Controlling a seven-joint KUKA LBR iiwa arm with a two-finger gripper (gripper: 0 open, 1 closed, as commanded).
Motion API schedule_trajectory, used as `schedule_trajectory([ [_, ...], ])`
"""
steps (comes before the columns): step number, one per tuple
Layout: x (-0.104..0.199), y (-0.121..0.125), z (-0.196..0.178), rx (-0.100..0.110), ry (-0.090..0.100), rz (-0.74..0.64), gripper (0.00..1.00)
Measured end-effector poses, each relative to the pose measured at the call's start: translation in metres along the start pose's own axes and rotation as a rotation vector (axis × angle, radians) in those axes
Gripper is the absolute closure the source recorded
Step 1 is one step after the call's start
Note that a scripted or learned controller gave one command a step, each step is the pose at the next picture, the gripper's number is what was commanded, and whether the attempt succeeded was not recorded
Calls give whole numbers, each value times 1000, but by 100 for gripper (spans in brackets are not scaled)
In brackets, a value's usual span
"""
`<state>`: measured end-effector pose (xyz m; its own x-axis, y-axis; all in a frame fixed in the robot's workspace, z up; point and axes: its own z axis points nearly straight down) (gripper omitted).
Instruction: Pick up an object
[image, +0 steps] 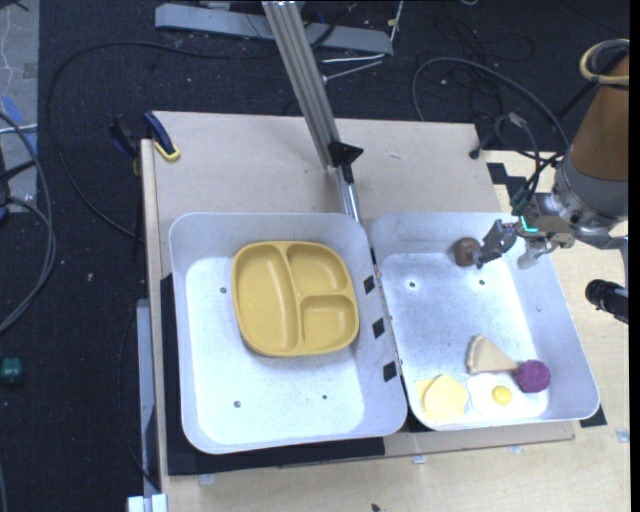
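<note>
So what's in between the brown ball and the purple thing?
In the camera view, mostly bare white bin floor lies between the brown ball and the purple thing. The tan wedge sits near the purple end.

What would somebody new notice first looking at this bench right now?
Probably the yellow divided plate, sitting alone in the left bin. Next, the gripper reaching in from the right over the far end of the right bin, close to a small brown object. At that bin's near end lies a cluster of toy foods: a yellow round piece, a fried egg, a tan wedge and a purple piece.
</note>
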<state>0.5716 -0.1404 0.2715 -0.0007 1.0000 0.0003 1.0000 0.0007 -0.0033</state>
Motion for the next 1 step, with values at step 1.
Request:
schedule_trajectory([
  [1,0,1,-1,-3,0,0,0],
])
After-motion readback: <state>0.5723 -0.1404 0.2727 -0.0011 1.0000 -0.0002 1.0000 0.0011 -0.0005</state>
